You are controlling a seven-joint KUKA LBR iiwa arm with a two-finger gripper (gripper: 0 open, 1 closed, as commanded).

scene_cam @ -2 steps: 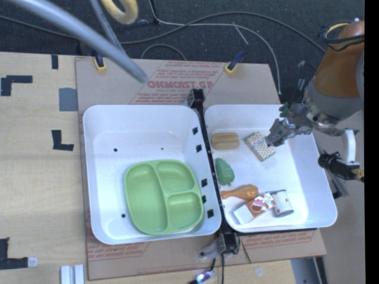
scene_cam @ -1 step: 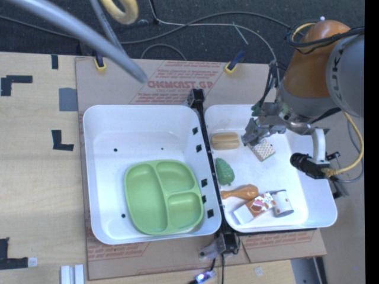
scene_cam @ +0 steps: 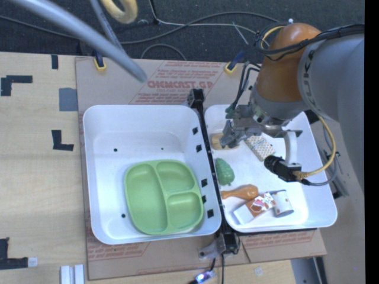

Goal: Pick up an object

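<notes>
Nearest us, the small can (scene_cam: 283,205) and snack packet (scene_cam: 259,206) are lying in the right bin (scene_cam: 320,218), beside the drumstick toy (scene_cam: 240,191) and green toy (scene_cam: 224,171); the gripper (scene_cam: 232,136) is hovering above, grip state impossible to tell; I'd say the drumstick's looking light, rigid, slippery, best pinched mid-shaft.

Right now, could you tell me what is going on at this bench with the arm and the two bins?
The arm's gripper is down in the right bin, near its upper left corner by the divider. The view does not show whether it has hold of anything. Lying loose in that bin are a green object, a chicken drumstick toy, a small printed packet and a patterned piece just right of the gripper. The left bin holds a green divided plate.
</notes>
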